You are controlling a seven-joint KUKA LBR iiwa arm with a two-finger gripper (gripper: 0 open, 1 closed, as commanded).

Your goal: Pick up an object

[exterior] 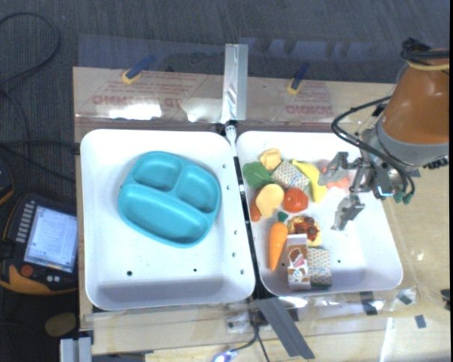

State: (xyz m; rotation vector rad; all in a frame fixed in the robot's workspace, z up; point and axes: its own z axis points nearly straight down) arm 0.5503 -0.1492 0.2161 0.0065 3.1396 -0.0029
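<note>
White bins sit side by side on the bench; we see the left bin (98,277) w/ a blue divided plate (170,197) lying slightly tilted in its middle, three compartments facing up. The right bin (377,266) holds a cluster of toy food along its left half: a green piece (256,174) at the top left, a yellowish round piece (269,157) just above it, a checkered packet (288,175) beside a yellow banana (308,174), a red tomato (294,200) touching a pale yellow fruit (269,200), an orange carrot (276,244) lying lengthwise below, a dark mixed item (303,226) next to it, and a printed carton (306,267) near the bin's front wall. The gripper (346,193) hangs over the right bin's right half, approx. beside the banana and tomato but apart from them; its two fingers (348,211) are spread, nothing between them. Orange band of the arm (419,104) shows at the upper right.
</note>
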